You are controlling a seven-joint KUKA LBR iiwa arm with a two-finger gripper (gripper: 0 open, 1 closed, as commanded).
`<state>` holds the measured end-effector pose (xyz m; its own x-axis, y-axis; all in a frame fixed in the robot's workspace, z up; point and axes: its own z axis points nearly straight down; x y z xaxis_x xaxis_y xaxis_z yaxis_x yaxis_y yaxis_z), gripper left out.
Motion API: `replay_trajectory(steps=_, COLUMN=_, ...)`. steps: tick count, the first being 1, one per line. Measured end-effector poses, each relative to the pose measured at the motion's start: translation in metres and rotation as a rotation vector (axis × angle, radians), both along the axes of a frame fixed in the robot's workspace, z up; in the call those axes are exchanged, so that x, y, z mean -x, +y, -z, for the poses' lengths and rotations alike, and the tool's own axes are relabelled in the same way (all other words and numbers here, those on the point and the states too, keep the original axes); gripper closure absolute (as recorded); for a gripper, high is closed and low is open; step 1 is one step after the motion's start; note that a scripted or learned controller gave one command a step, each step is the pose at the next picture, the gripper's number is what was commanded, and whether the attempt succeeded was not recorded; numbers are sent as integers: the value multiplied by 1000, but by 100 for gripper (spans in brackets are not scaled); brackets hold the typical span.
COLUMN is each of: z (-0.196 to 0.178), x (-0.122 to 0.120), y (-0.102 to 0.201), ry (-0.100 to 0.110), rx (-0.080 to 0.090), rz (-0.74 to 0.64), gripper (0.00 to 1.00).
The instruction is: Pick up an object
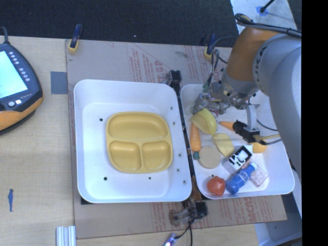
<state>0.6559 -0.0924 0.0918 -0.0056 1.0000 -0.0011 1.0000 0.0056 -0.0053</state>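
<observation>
1. The jaws [207,102] hang low over the far left corner of the right bin [277,191]; whether they are spread or pressed together cannot be told from this slant.
2. Just beneath and beside them lies a yellow-green pear-shaped fruit [204,121], seemingly touching the jaw tips, though nothing is plainly pinched.
3. An orange carrot [195,137] lies along the bin's left wall, next to that fruit.
4. Nearer the middle sit a pale yellow wedge [224,143] and a beige round disc [209,157], touching each other.
5. Toward the near edge rest a red tomato [216,185], a blue bottle [239,179] and a black-and-white block [238,158].
6. The left bin [87,137] holds a yellow divided tray [138,141].
7. A handheld pendant [15,88] lies on the desk [36,178] at far left.
</observation>
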Motion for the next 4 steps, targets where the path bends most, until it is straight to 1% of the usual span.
replay_trajectory(steps=1, z=0, x=4, y=-6, ry=1, rx=0, rz=1, gripper=0)
replay_trajectory(steps=2, z=-11, x=0, y=-2, ry=-3, rx=-1, rz=2, gripper=0)
replay_trajectory(steps=3, z=0, x=0, y=-2, ry=0, rx=0, rz=0, gripper=0)
replay_trajectory(steps=4, z=0, x=0, y=-1, ry=0, rx=0, rz=0, gripper=0)
